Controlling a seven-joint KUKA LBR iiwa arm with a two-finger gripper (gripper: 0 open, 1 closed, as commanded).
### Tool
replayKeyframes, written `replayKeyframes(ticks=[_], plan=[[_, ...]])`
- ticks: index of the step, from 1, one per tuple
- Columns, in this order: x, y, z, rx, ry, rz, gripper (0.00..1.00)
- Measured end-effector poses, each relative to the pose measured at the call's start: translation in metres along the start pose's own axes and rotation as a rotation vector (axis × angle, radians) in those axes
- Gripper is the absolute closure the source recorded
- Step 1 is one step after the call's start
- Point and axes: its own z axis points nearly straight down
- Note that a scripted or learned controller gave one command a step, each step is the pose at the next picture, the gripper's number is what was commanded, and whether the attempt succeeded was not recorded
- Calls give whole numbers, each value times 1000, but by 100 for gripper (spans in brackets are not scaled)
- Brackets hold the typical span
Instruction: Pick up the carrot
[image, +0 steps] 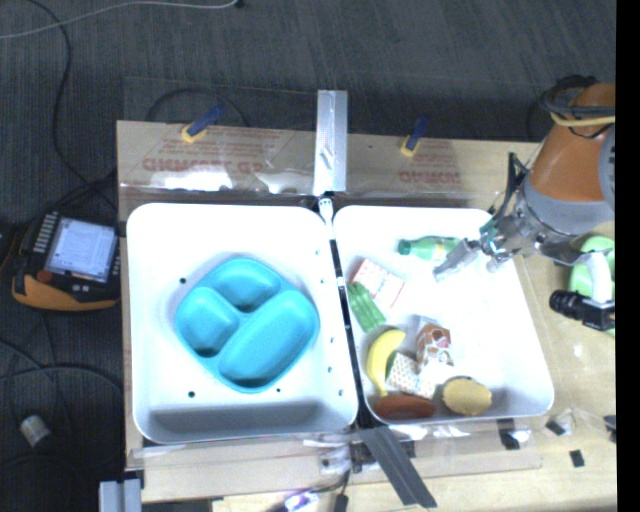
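Down at the near edge of the right bin (535, 340) we've got the carrot (402, 406), a reddish-brown thing lying left-right, wedged below the banana (381, 355) beside a round potato-looking piece (466, 396). Our tool (462, 258) hovers at the far right corner by the green bottle (428, 245), fingers slightly apart, holding nothing. So the carrot sits nearer and left of it.

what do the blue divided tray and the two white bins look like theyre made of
Blue divided tray: likely moulded plastic, with rounded compartments, even colour and a soft sheen. White bins (left bin, right bin): probably thin formed plastic, smooth and slightly glossy, with rounded corners and rolled rims; the camera view cannot rule out coated metal.
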Motion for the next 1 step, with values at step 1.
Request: replayKeyframes(ticks=[1], plan=[[-14, 56, 36, -1, -2, -241, 0]])
